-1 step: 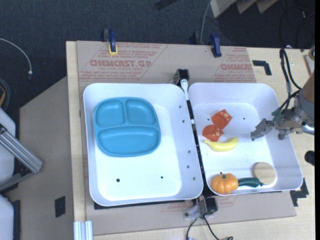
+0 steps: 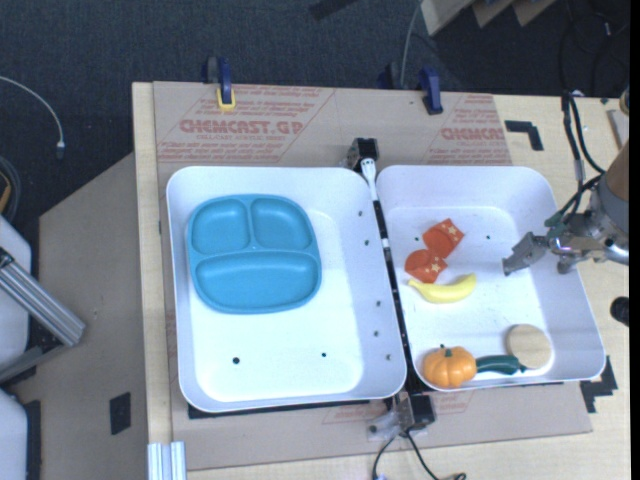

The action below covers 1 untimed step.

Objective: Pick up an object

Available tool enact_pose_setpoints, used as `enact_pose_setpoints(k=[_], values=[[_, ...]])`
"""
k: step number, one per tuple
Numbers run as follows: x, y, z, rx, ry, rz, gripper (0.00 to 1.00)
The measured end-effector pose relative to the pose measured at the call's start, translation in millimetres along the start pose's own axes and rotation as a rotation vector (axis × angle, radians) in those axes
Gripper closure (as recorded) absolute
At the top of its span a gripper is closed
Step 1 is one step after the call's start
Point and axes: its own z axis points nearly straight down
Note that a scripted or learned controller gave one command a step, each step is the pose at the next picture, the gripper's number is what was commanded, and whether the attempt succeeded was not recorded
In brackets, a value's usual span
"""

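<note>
- The hand (image 2: 527, 255) hangs over the right side of the right bin (image 2: 520, 190), reaching in from the right edge; its dark fingers look spread, with nothing between them.
- To the left of the hand, well inside the same bin, lie two red pieces (image 2: 436, 251), one touching the other, and just below them a yellow banana (image 2: 445, 289).
- Below the hand, near the bin's front rim, sit a round beige object (image 2: 529, 345), a teal-handled item (image 2: 497, 366) just beside it, and an orange pumpkin (image 2: 449, 367) at the front left corner.
- Far to the left of the hand, the left bin (image 2: 300, 378) holds a blue divided plate (image 2: 256, 252) with three compartments, set toward its back left; the front half of that bin is bare white.
- The brown board on the counter (image 2: 300, 118) carries red lettering behind both bins; behind the left bin it reads roughly "CHEMCAST GP", and the print behind the right bin is partly cut off.
- Between the hand and the red pieces the bin floor is open white, and the strip right under the hand is also bare.
- The two bins touch along a black hinge strip (image 2: 384, 258) in the middle.
</note>
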Motion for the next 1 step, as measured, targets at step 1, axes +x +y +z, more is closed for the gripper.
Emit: enact_pose_setpoints(k=[1], values=[[-3.8, 7.3, 48.8, 0.006, 0.003, 0.001, 0.00]])
